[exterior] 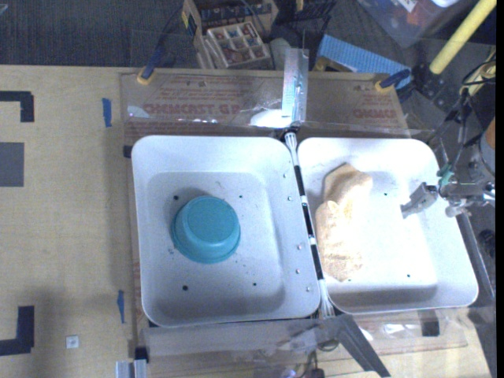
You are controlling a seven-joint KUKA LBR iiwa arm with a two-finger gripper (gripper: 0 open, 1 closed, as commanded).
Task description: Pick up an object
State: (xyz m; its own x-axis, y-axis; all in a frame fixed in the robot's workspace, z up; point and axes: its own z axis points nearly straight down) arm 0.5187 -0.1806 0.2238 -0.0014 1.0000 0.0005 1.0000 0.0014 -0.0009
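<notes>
Lying in right bin: a pale tan, soft-looking lump (342,220) is seen against the left wall of the right bin (409,288), stretched from the bin's upper middle down toward its lower left.
Resting in left bin: a teal round bowl-like object (206,228) is set upside down, left of centre in the left bin (236,302).
Gripper: the gripper (417,201) is seen over the right side of the right bin, well apart from the tan lump; nothing is seen between its fingers, and whether they are apart or together cannot be told.
Arm: the grey arm (465,181) is brought in from the right edge.
Bins: both are shallow, white and side by side, touching along a shared middle seam; small dark specks are scattered on their floors.
Bench: a light wooden surface (63,235) is marked with black tape shapes at the left and small blue tape bits near the left bin.
Behind bins: a clear plastic sheet with reddish lettering (205,107) is laid along the far side.
Room: a dark floor, a wooden crate (230,31), a blue board (353,53) and a yellow bar (469,24) are seen beyond the bench.
</notes>
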